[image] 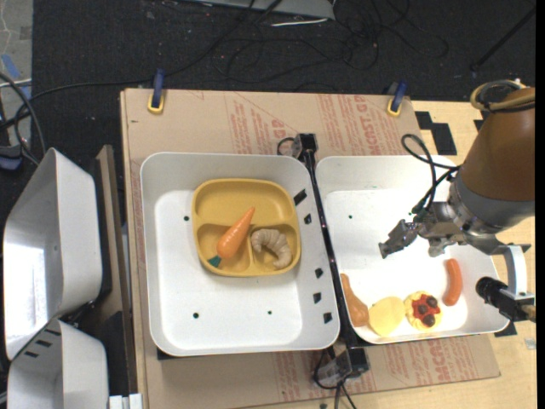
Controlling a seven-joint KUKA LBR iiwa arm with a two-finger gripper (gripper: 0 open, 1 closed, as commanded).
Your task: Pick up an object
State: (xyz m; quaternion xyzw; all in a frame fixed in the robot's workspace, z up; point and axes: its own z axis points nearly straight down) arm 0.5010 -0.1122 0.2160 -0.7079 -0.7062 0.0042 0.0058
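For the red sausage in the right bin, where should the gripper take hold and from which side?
Probably at its middle, coming straight down. The sausage lies flat and nearly upright in the view, slightly curved, so closing across its narrow width suits it. It lies apart from the tart; the bin wall is close on its right.

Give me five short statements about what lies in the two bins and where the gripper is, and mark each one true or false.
1. A carrot lies in the yellow divided plate. True.
2. The yellow divided plate sits in the right bin. False: it sits in the left bin.
3. The gripper is over the right bin. True.
4. The sausage lies in the left bin. False: it lies in the right bin, near its right side.
5. The gripper holds the carrot. False: the carrot rests in the plate, apart from the gripper.
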